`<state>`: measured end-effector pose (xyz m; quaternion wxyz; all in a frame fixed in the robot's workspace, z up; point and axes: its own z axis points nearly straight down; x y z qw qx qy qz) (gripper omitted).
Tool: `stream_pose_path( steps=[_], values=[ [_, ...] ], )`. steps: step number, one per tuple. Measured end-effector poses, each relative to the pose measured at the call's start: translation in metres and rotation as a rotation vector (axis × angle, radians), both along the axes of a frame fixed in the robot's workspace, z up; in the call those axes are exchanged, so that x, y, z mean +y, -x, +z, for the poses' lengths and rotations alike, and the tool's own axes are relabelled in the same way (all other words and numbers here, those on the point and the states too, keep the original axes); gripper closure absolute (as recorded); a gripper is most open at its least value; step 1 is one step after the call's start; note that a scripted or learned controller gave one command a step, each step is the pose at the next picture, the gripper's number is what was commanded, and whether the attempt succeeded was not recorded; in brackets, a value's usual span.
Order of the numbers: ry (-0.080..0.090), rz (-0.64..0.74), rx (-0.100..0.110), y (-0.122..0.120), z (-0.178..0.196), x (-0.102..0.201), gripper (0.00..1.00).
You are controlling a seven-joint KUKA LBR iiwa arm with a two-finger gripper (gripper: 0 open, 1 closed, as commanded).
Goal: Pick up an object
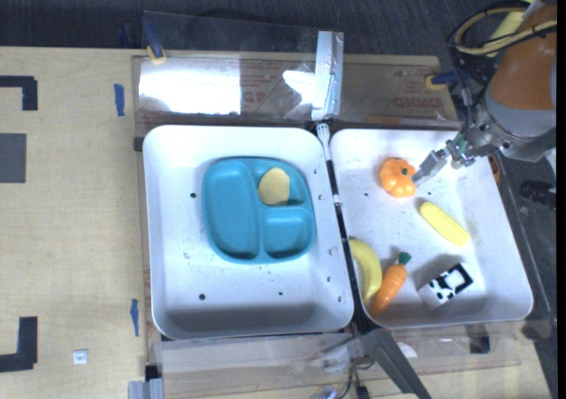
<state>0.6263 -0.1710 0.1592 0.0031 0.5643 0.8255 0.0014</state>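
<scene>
In the right bin (495,211) lie an orange toy pumpkin (396,176), a yellow oblong piece (444,222), a banana (367,266), a carrot (389,285) and a black-and-white cube (447,283). My gripper (428,165) reaches in from the upper right, low over the bin. Its tip sits just right of the pumpkin, close to it or touching it. Nothing is seen held in it. The banana and carrot rest together against the bin's left wall.
The left bin (168,238) holds a blue divided plate (239,211) with a yellow lemon-like piece (275,185) in its upper right compartment. A clear plastic sheet (230,79) and a metal bracket (329,70) stand behind the bins. Yellow cables (495,30) loop by the arm.
</scene>
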Motion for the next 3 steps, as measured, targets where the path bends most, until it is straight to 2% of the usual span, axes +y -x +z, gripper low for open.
stream_pose_path(
  steps=[1, 2, 3],
  values=[
    [-0.002, -0.078, 0.002, -0.004, -0.072, 0.059, 0.0],
    [-0.002, -0.075, -0.001, -0.006, -0.062, 0.059, 1.0],
    [-0.002, -0.14, -0.001, -0.028, 0.029, 0.085, 1.0]
  ],
)
